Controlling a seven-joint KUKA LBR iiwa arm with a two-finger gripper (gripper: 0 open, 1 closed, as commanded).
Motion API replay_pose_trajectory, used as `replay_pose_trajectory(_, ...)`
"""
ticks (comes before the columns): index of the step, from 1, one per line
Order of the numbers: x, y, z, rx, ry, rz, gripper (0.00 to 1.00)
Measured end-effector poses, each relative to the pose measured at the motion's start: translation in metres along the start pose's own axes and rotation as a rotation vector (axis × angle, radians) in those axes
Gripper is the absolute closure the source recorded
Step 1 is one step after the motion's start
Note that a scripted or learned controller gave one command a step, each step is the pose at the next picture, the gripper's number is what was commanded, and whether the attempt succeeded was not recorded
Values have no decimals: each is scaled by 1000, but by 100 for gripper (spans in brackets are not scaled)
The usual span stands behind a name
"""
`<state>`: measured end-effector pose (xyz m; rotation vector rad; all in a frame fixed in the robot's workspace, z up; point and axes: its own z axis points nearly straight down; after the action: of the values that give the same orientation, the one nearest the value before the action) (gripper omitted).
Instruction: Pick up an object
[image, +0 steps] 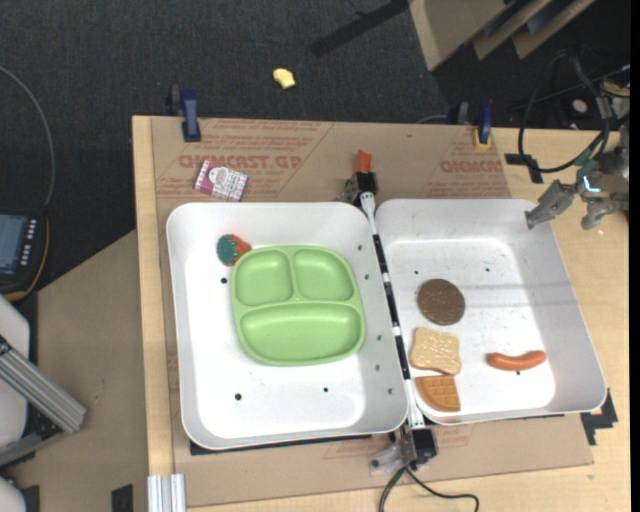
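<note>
The right bin (500, 235) holds a round brown patty (440, 300), a pale cracker (436, 350), an orange waffle piece (439, 392) and a red sausage (517, 360). My gripper (572, 211) hangs over the bin's far right corner, well away from these items. Its two fingers are spread apart with nothing between them, so it is open. One fingertip (546, 210) is over the bin's back rim. In the left bin (200, 380) lie a green divided plate (297, 303) and a small red-and-green object (233, 248) at the plate's upper left.
A pink packet (221, 180) lies on the cardboard behind the left bin. Blue clamps (186, 112) (483, 125) hold the board's back edge. Cables and a black clip (364, 185) sit between the bins at the back. A yellow scrap (284, 77) lies on the floor.
</note>
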<state>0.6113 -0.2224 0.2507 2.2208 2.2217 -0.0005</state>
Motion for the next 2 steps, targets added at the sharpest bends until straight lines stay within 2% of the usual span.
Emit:
replay_pose_trajectory(1, 66, 23, 98, 8, 6, -6, 0)
replay_pose_trajectory(2, 119, -35, 123, 8, 5, -3, 0)
